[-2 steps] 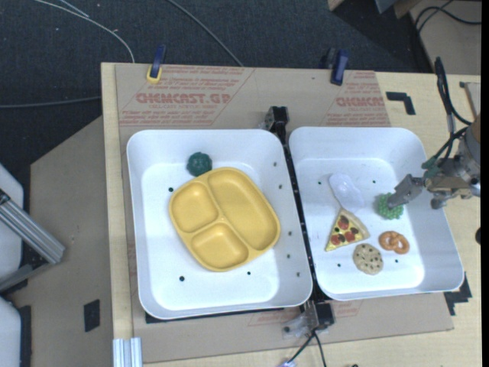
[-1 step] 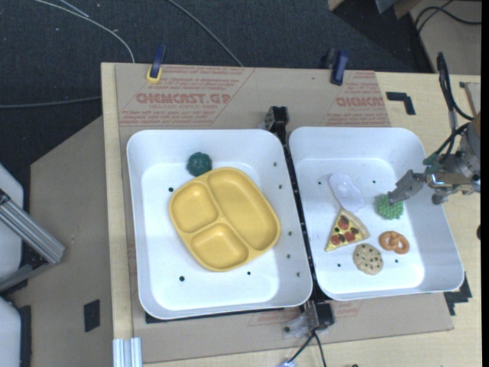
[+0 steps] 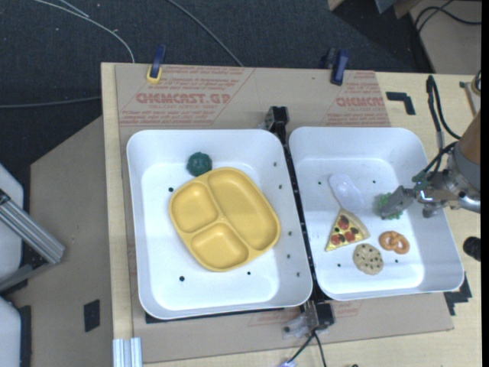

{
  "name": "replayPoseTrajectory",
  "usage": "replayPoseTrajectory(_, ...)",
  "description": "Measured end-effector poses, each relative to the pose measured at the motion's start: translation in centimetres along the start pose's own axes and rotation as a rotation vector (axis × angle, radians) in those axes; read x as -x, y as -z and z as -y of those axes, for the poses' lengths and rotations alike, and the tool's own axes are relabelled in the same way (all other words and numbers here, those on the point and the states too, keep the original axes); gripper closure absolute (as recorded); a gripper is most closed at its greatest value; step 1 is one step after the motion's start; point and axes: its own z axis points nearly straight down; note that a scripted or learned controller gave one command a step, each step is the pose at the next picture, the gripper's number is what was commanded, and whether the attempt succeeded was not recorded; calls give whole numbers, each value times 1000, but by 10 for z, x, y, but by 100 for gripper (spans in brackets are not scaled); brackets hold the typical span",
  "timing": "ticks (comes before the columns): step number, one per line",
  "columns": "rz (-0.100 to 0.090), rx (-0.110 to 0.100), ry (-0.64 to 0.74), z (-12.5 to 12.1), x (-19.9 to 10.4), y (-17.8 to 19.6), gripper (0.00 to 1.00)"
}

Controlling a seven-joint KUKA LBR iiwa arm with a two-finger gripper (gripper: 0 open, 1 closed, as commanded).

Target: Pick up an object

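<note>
My gripper (image 3: 409, 199) reaches into the right bin (image 3: 435, 274) from the right, low over its middle right part. A small green object (image 3: 385, 203) sits right at the gripper's tip; whether it is gripped cannot be made out. Just below lie a pretzel (image 3: 394, 241), a cookie (image 3: 368, 259) and a pizza slice (image 3: 346, 231). A clear plastic piece (image 3: 345, 190) lies left of the gripper.
The left bin (image 3: 145, 228) holds a yellow divided plate (image 3: 223, 218) and a dark green lump (image 3: 199, 163) at the plate's upper left. Black clamps (image 3: 276, 118) sit between the bins. Cables run by the arm at the right.
</note>
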Motion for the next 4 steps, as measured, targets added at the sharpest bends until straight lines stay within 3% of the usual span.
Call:
replayPoseTrajectory(2, 2, 7, 1, 15, 3, -98, 0)
replayPoseTrajectory(3, 8, 15, 0, 13, 5, -84, 100)
replayPoseTrajectory(4, 3, 8, 2, 21, 4, -28, 100)
